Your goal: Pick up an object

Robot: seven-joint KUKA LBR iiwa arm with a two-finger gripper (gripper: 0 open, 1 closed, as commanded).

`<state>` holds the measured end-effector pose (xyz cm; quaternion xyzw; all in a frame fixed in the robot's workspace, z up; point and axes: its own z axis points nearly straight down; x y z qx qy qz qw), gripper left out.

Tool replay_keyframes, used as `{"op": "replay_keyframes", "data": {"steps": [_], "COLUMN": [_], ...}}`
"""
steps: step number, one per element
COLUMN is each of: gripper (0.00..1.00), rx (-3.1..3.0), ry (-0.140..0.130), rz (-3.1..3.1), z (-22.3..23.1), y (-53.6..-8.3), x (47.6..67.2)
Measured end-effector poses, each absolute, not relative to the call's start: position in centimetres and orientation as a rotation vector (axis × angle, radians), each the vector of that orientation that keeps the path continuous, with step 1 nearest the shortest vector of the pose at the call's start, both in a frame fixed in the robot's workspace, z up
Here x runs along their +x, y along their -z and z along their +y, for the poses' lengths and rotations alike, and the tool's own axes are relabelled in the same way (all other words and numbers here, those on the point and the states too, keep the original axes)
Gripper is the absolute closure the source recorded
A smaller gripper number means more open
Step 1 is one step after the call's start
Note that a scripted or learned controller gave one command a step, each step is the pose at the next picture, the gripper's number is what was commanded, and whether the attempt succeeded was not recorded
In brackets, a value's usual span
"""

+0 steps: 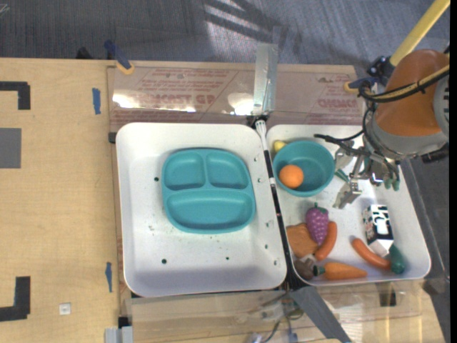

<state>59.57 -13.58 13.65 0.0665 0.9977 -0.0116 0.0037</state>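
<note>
So the grey arm with the orange band point(408, 98) comes in from the right and hangs over the upper part of the right-hand shallow white bin point(414, 213). Its two-finger gripper point(355, 176) sits just right of the teal round bowl point(307, 164), with the metal fingers point(348, 191) pointing down toward the bin floor. There's a visible gap between them, so they look spread apart, and nothing is between them.

Inside that bowl there's a small orange ball-shaped fruit point(290, 176), and a bit of something yellow point(278, 146) peeks out at the bowl's upper left rim, can't tell what it is.

Lower in the same bin: a purple plastic bunch of grapes point(318, 223), touching a brown flat piece point(301, 240) to its left and an orange carrot-like stick point(328, 241) to its right. Another orange toy carrot point(343, 269) lies along the bottom wall. On the right, a third orange carrot with a green end point(376, 256) lies diagonally, just below a small black-and-white printed packet point(377, 224).

The left-hand white bin point(136, 213) holds a teal plastic divided plate with three compartments point(208, 189), sitting flat around the middle.
</note>
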Motion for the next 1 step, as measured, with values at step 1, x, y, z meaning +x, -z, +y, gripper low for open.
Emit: {"op": "replay_keyframes", "data": {"steps": [1], "gripper": [0.00], "rx": [0.288], "ry": [0.052], "rz": [3.113], "z": [-13.28], "y": [-10.89], "x": [61.29]}}
